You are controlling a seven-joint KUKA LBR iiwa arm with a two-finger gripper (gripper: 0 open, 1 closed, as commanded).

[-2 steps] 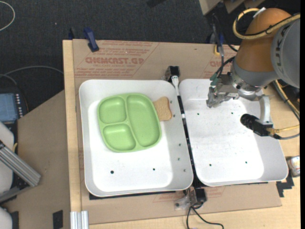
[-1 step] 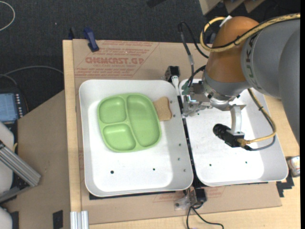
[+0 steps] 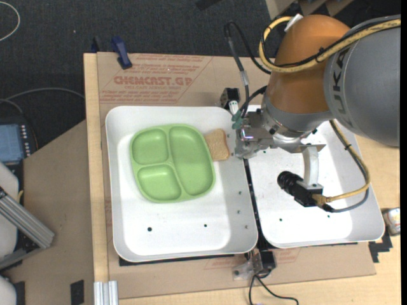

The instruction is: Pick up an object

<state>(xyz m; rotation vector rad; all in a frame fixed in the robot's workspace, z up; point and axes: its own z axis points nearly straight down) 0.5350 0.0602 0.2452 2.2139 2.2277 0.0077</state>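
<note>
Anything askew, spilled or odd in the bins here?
Mildly. The green divided plate lies turned at an angle to the walls of the left bin, and a tan slab sits against its right rim, perhaps tucked slightly under it. Nothing looks spilled or broken.

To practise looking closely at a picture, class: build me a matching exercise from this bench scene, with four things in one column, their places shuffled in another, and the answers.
Things
1. green divided plate
2. tan block
3. blue clip
4. orange band

Places
A. on the cardboard, outside the left bin
B. on the grey arm
C. in the middle of the left bin
D. in the left bin, beside the plate's right rim

Pairs: 1-C, 2-D, 3-A, 4-B.
</note>
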